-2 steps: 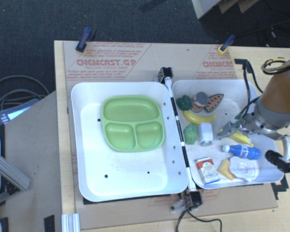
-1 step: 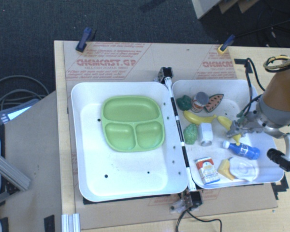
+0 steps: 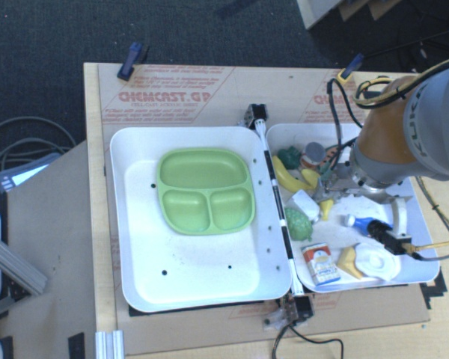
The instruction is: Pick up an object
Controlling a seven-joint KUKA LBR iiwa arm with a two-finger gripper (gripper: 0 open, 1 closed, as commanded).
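Camera view, arm: the grey arm [image 3: 434, 126] with its orange band [image 3: 385, 137] reaches in from the right and bends down over the right bin.
Jaws: the gripper [image 3: 331, 189] is low among the clutter at the middle of the right bin; from this angle I cannot tell how its jaws stand, nor whether anything is between them.
Right bin: the right bin [image 3: 426, 271] holds a crowd of small things.
Banana: a yellow banana [image 3: 284, 176] lies near the bin's left wall, just left of the gripper.
Green pieces: a dark green piece [image 3: 289, 158] sits at the top left of the bin, and a leafy green piece [image 3: 297, 224] lies lower by the left wall.
Box: a small red and white box [image 3: 322, 264] lies near the front edge.
Round white thing: a white disc-like item [image 3: 376, 264] rests at the front right, beside a yellow wedge [image 3: 349, 260].
Blue item: a blue and white item [image 3: 363, 221] lies right of the gripper.
Left bin: the left bin [image 3: 135, 275] carries a light green divided tray [image 3: 206, 189], lying flat toward the back.
Desk: both bins sit side by side on the desk [image 3: 179, 96], on a brown printed sheet.
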